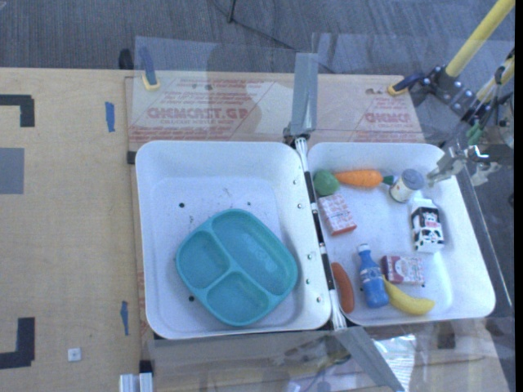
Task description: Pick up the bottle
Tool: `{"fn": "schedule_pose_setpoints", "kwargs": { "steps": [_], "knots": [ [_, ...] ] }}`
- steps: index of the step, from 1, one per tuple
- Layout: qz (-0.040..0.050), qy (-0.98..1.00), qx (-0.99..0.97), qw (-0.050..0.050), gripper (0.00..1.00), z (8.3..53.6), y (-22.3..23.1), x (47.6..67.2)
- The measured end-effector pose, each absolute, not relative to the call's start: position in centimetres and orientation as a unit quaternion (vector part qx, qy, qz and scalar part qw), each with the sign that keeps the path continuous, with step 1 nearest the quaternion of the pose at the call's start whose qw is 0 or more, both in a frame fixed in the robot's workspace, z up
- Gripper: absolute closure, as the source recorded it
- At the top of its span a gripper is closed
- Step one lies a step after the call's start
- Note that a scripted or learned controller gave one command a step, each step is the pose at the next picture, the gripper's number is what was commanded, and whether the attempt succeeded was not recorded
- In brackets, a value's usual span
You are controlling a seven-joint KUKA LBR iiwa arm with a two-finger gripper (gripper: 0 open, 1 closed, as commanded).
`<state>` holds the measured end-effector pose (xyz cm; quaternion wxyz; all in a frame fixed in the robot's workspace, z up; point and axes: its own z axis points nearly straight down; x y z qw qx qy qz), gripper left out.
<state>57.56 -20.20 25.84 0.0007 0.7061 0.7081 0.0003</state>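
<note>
— Worktop first: what did it look like?

— Pale plywood worktop (65, 243), with black square marks and small strips of blue tape on its left part. Two shallow white plastic bins sat side by side on it, the left bin (155, 178) and the right bin (478, 288), touching along their inner rims. Behind them lay a flat sheet of brown cardboard with red lettering (208, 113), and a grey strip (304, 92) ran back from the seam between the bins. Beyond the worktop was grey carpeted floor (368, 6) with a dark cable across it.

— And the bottle?

— The small blue plastic bottle with a red cap (372, 278) lay in the right bin, toward the near side, between a reddish-brown sausage (344, 287) and a yellow banana (408, 300). A small red carton (404, 269) was just beside it.

— What else was in the bins?

— The right one also held an orange carrot (359, 178), a green round vegetable (326, 182), a red and white striped box (336, 216) and a white milk carton with black cow patches (426, 225). The left bin held a teal divided plate (235, 266).

— Where was the gripper?

— The gripper (445, 167) hung over the far right corner of the right bin, well apart from the bottle. I couldn't tell how it was set; it was too small and cluttered there.
</note>
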Motion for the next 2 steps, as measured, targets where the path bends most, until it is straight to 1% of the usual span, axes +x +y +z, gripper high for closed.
{"fn": "schedule_pose_setpoints", "kwargs": {
  "steps": [1, 2],
  "knots": [
    [0.0, 0.756, 0.654, 0.0, 0.0, 19.0, -9.8, 51.7],
    [0.0, 0.776, 0.63, -0.001, 0.0, 18.4, -3.8, 47.9]
  ]
}}
